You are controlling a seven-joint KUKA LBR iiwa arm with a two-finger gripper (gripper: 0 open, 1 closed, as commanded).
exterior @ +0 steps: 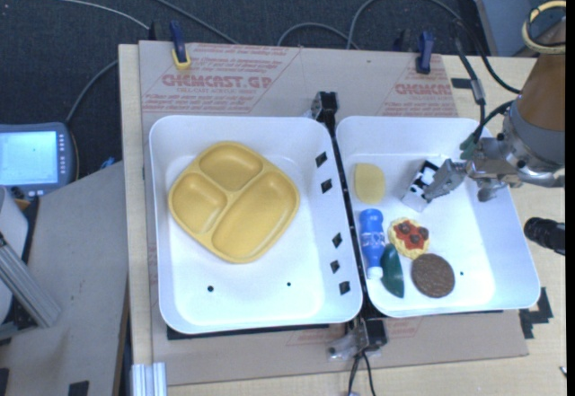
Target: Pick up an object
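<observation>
One camera hangs fixed above the surface [225, 71], looking down at a slant on both white bins [180, 295], the arm [539, 129] entering from its right.

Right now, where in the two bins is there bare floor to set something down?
Left bin: a strip along its near edge, below the yellow tray. Right bin: its far right side, beyond the brown disc. Crowded near the divider: yellow sponge, blue bottle, pizza toy.

Red print runs across the brown board [296, 71] under the two bins — at the left, "CHEMCAST G.P" can be read in large letters, with a smaller line beneath it too fine to make out. At the right the same word "CHEMCAST" appears again — partly cut off by the right bin [503, 233].
</observation>
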